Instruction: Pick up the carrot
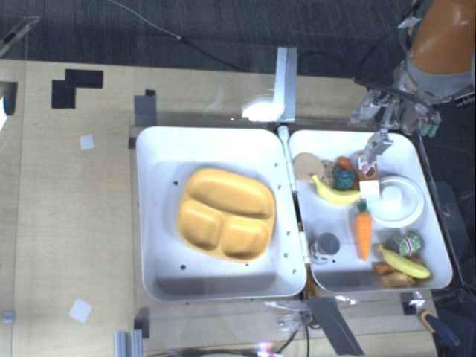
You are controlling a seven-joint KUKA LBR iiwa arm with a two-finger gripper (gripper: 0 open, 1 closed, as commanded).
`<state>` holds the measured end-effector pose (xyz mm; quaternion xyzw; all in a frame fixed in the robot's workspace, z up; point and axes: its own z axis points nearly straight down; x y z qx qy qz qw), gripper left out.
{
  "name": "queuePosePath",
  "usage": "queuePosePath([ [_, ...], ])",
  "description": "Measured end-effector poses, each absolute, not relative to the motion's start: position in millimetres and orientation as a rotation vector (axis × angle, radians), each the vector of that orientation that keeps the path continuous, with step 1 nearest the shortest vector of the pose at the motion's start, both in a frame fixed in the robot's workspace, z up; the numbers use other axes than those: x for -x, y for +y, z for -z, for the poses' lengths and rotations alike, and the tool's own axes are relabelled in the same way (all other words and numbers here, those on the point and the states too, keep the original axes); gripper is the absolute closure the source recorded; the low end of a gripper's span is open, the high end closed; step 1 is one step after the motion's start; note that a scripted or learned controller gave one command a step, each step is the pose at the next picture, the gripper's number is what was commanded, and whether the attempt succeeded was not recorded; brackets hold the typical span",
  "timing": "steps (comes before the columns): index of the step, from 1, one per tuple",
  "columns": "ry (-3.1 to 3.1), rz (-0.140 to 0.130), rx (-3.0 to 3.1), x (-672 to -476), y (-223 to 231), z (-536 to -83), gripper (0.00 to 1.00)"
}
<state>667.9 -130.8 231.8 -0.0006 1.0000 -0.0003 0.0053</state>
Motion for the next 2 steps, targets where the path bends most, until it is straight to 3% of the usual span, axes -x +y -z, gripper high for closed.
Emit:
queuePosePath([
  [1, 3.129, -0.002, -0.140, -651.5, -108.7, -111.0, 0.00],
  [2, 3.098, 0.000, -0.349, -575.2, -133.5, -93.1, 0.00],
])
